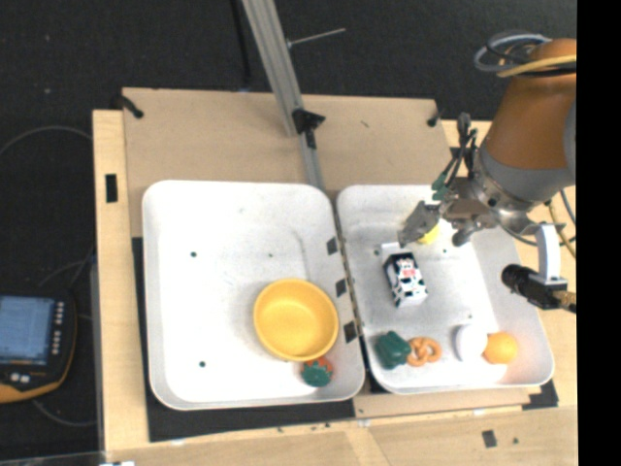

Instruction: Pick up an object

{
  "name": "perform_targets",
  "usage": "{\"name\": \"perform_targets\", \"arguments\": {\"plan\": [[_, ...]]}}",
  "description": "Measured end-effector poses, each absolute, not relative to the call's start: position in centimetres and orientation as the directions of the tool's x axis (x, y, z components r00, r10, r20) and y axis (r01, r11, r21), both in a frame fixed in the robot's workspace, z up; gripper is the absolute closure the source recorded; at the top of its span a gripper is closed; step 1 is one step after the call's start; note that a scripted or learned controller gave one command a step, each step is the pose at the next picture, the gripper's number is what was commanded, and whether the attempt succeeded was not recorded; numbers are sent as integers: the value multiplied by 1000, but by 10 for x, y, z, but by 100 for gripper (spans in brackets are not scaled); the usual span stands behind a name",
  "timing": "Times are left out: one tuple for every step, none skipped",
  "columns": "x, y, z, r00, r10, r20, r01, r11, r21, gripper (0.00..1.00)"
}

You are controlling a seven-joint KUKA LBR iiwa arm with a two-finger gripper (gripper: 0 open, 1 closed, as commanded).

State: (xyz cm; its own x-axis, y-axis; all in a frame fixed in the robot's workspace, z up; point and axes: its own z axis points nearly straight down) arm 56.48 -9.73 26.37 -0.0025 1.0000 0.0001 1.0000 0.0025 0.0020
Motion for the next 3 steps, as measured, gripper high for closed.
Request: {"name": "perform_targets", "arguments": {"plan": [[565, -97, 264, -1, 1000, 0, 1000, 1, 3, 0], [568, -95, 202, 1, 1000, -1, 1000, -1, -5, 0], [566, -100, 158, 1, 1000, -1, 1000, -1, -4, 0]]}}
